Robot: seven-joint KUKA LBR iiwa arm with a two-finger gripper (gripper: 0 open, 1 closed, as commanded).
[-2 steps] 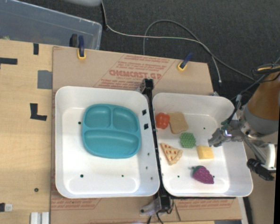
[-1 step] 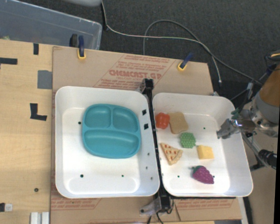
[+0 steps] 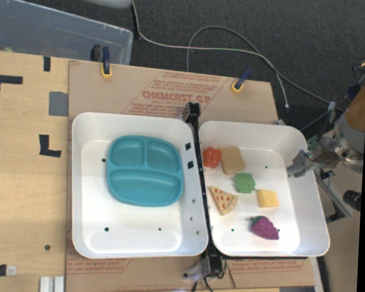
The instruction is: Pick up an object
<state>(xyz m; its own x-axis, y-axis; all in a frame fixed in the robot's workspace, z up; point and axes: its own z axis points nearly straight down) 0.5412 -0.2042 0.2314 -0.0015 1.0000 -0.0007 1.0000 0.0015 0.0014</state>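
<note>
Honestly, from my seat the gripper [image 3: 296, 165] sits over the right rim of the right bin [image 3: 291, 240], low at the end of the arm [image 3: 349, 137], and I cannot tell how it is set: it reads as a grey blur against the white wall.

Nothing is held yet, so any piece of toy food will do. Nearest to the tool is the yellow cheese block [image 3: 267, 198], just down and to its left. A little farther left lies the green broccoli piece [image 3: 244, 182], and beyond that the tan bread slice [image 3: 232, 159] with the red tomato [image 3: 211, 156] beside it, close to the far wall. The pizza wedge [image 3: 223, 200] lies well across the bin, and the purple grapes [image 3: 264, 227] sit below the cheese, toward the front edge.

I judge all of these light, hollow plastic, stiff and rather slick (the kind that squirts out of a pinch). The cheese looks the best bet: blocky, with flat opposing sides to close on across its narrow width. The grapes are lumpy and rounded, likely to roll; the pizza and bread lie flat and low, so I would have to catch them by their thin edges. The teal divided plate [image 3: 146, 171] in the left bin [image 3: 87, 186] lies far off to the tool's left.
</note>
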